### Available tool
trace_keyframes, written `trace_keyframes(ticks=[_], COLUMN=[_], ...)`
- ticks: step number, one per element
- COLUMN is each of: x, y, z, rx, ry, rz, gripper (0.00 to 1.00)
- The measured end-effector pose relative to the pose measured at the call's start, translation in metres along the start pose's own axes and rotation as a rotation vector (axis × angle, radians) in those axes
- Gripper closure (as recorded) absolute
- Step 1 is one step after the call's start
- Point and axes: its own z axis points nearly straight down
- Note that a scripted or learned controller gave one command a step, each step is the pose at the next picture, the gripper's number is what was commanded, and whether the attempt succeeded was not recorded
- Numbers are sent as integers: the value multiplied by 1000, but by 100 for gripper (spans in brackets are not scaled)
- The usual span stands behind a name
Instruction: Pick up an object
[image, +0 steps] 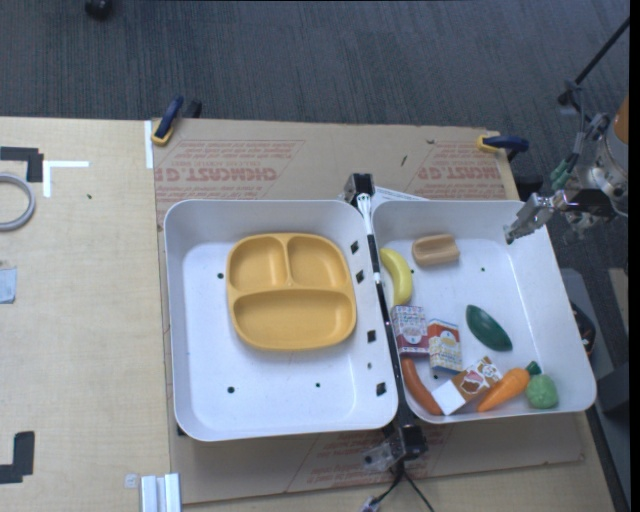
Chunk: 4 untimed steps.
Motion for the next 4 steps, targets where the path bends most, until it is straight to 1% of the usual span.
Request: trace_keyframes(ticks=[1,2,3,4], x=[27,38,37,93], y=[-38,-24,-24,-35], z=[108,197,187,54], rx=[1,-2,-3,-2], ry=[0,1,0,0], rz=[108,-141,-138,-177], gripper=[0,0,100,100])
